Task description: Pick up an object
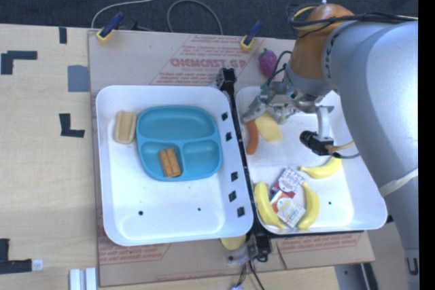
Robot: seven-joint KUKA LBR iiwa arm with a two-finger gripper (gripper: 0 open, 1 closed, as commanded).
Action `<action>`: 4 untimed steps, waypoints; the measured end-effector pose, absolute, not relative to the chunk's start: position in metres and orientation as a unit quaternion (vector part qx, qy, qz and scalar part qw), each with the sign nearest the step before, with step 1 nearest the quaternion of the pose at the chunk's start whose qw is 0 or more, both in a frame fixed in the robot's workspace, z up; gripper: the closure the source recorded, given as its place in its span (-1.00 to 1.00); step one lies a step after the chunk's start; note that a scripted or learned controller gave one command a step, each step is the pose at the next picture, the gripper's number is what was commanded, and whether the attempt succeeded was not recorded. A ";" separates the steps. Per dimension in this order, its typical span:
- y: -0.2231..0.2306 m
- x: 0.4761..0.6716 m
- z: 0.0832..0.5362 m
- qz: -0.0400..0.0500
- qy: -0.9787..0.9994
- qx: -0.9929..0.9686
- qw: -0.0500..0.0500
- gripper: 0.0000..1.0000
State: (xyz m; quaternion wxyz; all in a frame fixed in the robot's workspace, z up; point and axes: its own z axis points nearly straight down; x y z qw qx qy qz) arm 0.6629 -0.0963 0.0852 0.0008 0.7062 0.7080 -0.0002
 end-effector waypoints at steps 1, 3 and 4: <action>-0.098 0.668 0.085 -0.002 0.708 0.706 -0.001 -1.00; -0.101 0.660 0.086 0.000 0.708 0.707 0.001 -1.00; -0.094 0.655 0.086 0.000 0.707 0.707 0.002 -1.00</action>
